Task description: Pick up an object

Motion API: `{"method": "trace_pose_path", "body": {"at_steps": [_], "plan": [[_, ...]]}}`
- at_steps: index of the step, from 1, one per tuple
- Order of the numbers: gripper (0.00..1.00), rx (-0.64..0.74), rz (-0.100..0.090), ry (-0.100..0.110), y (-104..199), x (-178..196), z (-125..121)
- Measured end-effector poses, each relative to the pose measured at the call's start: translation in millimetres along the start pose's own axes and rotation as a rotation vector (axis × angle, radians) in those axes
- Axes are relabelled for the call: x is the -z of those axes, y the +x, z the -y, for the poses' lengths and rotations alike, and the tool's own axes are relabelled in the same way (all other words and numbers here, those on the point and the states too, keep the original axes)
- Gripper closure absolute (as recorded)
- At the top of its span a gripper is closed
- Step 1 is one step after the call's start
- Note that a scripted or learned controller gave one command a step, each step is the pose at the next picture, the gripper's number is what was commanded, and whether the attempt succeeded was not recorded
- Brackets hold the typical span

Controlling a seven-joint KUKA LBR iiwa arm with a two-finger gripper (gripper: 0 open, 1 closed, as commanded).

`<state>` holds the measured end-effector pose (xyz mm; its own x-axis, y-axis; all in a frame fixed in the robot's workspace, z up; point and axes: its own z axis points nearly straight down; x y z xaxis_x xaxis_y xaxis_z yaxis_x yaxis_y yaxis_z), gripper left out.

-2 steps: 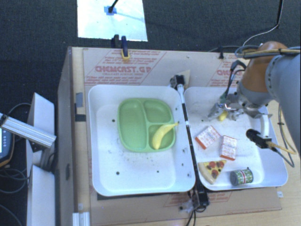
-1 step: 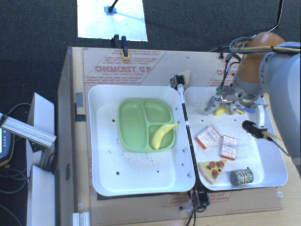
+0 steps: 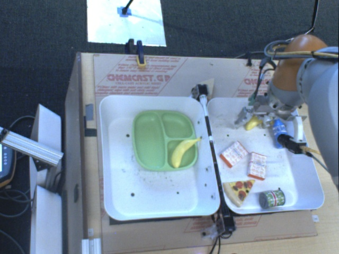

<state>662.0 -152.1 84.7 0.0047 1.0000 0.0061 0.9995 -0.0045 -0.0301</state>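
My gripper [image 3: 248, 117] is low over the far part of the right bin [image 3: 312, 187]. A small yellow object [image 3: 252, 123] lies right under it, touching or nearly touching it. A blue object [image 3: 279, 128] sits just to the right of that, partly under the wrist. Nearer the front lie two red-and-white packets [image 3: 233, 154] [image 3: 257, 166], a pizza slice [image 3: 239, 190] and a small green can [image 3: 272, 198] on its side.
The left bin [image 3: 119, 194] holds a green divided plate [image 3: 151, 142] with a yellow banana [image 3: 181, 151] across its right compartment. A black-and-white bar [image 3: 208, 128] runs along the seam between the bins. The arm's grey body [image 3: 320, 89] covers the right bin's far right corner.
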Motion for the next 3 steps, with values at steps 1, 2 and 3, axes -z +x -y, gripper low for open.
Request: {"method": "trace_pose_path", "body": {"at_steps": [1,2,3], "plan": [[1.0,0.005,0.005,-0.008,0,11,-1],[1.0,0.007,0.009,-0.037,-27,128,22],[0.0,0.007,0.008,-0.034,-27,126,23]]}}
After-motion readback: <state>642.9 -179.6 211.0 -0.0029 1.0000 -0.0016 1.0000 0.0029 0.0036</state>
